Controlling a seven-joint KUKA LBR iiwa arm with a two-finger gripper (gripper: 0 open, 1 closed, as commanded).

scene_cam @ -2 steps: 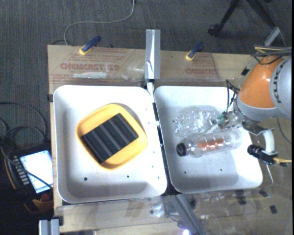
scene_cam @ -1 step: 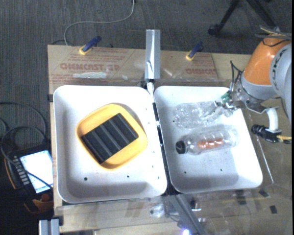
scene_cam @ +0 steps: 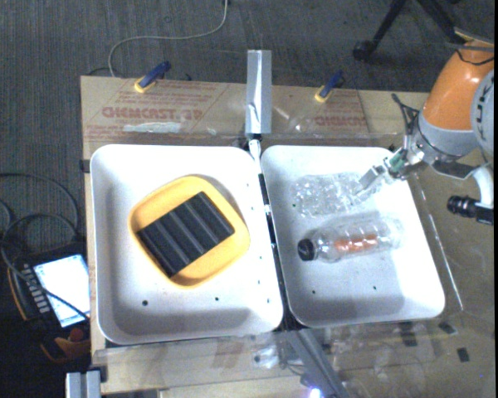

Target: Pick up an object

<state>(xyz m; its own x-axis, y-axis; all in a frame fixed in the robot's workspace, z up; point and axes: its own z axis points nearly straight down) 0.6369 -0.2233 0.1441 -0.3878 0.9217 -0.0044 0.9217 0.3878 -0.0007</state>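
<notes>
Below, cardboard-topped bench (scene_cam: 100,106) on grey carpet (scene_cam: 33,48) — cables trailing; gripper (scene_cam: 396,164) state unclear.

Right bin (scene_cam: 432,297) holds a clear plastic bottle (scene_cam: 349,240) lying on its side, dark cap toward the divider, orange contents visible inside. Just beyond the bottle, toward the bin's far wall, sits a crumpled clear wrapper (scene_cam: 324,193). Gripper (scene_cam: 388,169) hangs over the bin's far right corner, beside the wrapper; left bin (scene_cam: 116,305) carries a yellow tray with black ribbed insert (scene_cam: 189,230).
</notes>
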